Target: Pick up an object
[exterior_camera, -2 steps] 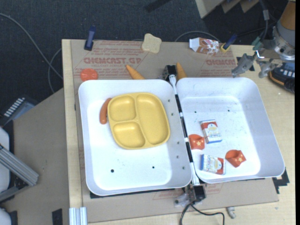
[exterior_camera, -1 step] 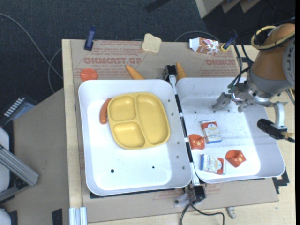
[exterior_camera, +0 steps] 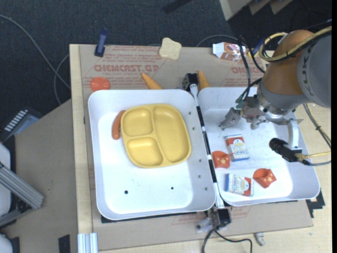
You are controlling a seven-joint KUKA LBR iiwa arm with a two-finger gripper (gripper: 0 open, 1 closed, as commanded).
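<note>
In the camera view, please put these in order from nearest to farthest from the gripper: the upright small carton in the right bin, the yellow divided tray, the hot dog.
Measured from the gripper:
1. The small carton, in the right bin, just below the gripper in the picture.
2. The yellow divided tray, in the left bin.
3. The hot dog, by the tray's far left edge.

White bins, bright contents

Yellow divided plate [exterior_camera: 156, 135] and orange-red sausage [exterior_camera: 116, 125] in the left white bin [exterior_camera: 152, 202]; red-white-blue cartons [exterior_camera: 237, 147], perhaps milk, and red pieces [exterior_camera: 264, 177] at right.
</note>
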